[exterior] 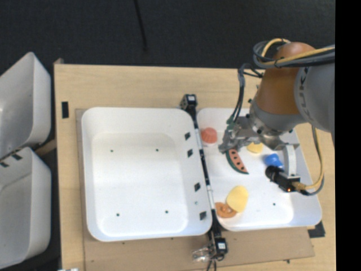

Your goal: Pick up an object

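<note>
Claw (232, 145) hovers low in the right bin (282, 210); I cannot tell its state. Just beside it lies the watermelon slice (237, 161), centre-right of frame: likely light, stiff, slippery plastic, so I'd pinch across its narrow width.

We see bright, even overhead light washing out the white bins (135, 168); beyond the desk (135, 86) everything falls dark, and the picture looks slightly soft.

2 bins (90, 151), 6 small objects (237, 197) in 1.
</note>
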`<action>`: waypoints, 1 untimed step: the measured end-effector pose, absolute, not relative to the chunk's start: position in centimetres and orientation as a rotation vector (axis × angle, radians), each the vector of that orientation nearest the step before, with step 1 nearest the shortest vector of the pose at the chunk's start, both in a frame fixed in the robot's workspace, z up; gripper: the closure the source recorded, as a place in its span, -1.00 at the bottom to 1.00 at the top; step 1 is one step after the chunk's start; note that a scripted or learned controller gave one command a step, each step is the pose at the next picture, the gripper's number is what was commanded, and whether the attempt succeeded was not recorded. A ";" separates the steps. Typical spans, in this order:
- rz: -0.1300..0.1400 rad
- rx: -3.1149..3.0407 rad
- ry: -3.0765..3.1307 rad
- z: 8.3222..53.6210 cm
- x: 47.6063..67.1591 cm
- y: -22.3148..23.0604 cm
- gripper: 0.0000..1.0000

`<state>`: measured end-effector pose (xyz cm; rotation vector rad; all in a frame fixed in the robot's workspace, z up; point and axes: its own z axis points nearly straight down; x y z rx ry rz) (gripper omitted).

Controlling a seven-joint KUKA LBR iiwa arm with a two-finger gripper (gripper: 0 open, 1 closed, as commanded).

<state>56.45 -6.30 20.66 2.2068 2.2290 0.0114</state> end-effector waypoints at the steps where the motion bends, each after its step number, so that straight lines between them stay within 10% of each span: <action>1: -0.001 2.218 2.227 20.1 53.6 -0.8 1.00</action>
